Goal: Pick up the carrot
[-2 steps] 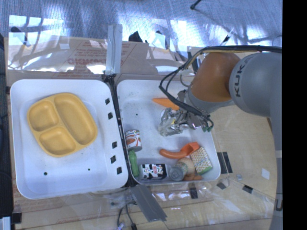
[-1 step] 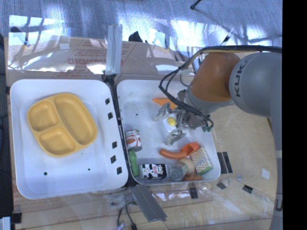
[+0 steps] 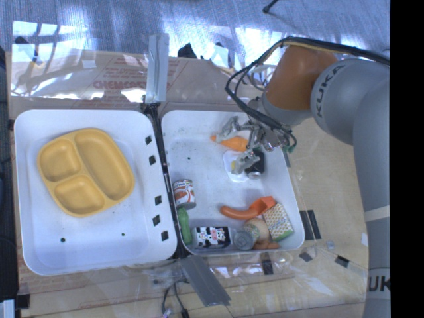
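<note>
The carrot (image 3: 231,142) lies in the far part of the right bin (image 3: 199,177), an orange piece with its long axis running roughly left to right, its thicker end toward the right where it passes under the wrist hardware. The gripper (image 3: 249,159) hangs over the same patch of bin, just to the near side and slightly right of the carrot, above a small white object (image 3: 234,165) on the bin floor. From this slanted view it cannot be told whether its digits are spread or closed, and nothing shows as held between them.

The coming move seems to turn on that small offset: the carrot sits just beside the tool, toward the far left of it, so a short shift that way, with the closing direction set across the carrot's width, looks needed.

Another orange vegetable-like toy (image 3: 246,210) lies near the bin's near right corner, well apart, and could be mistaken for the target. The yellow divided plate (image 3: 85,171) rests in the left bin (image 3: 26,244).
</note>
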